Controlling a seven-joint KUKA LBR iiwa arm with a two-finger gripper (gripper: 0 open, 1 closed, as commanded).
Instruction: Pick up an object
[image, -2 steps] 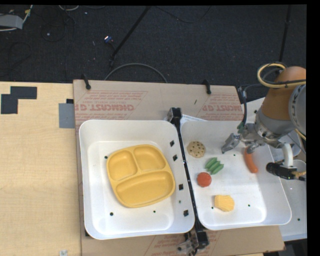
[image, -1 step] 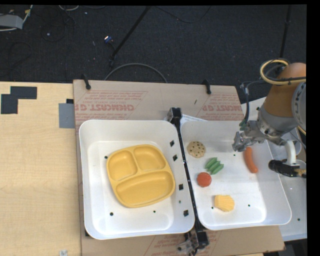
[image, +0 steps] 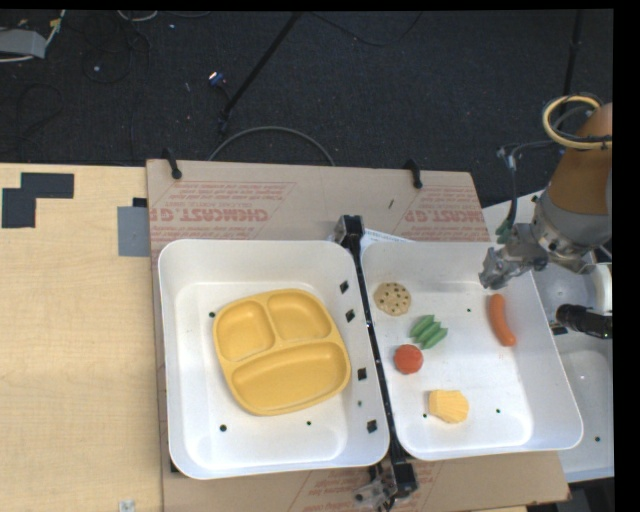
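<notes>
Camera view looks down at a slant on two shallow white bins set side by side on a tabletop (image: 70, 340) of pale wood. We see the grey arm entering from the right of the frame, its hand (image: 497, 275) hovering over the upper right corner of the right bin (image: 560, 440). We cannot tell whether the hand is open or closed, and nothing shows between its tips.

We judge the task to be at the approach step, with nothing lifted yet. The nearest candidate is an orange carrot (image: 501, 320), lying lengthwise just below the hand near the bin's right wall. The next move likely calls for lowering onto it and closing across its narrow width.

Elsewhere in the right bin lie a round cookie (image: 392, 298) at upper left, a green bean pod (image: 429, 331) in the middle, a red tomato (image: 408, 359) just below it, and a yellow cheese wedge (image: 449, 406) lower down. All sit well apart from the carrot. The bin wall beside the carrot may crowd the hand.

The left bin (image: 190, 440) holds a yellow divided plate (image: 280, 350).
</notes>
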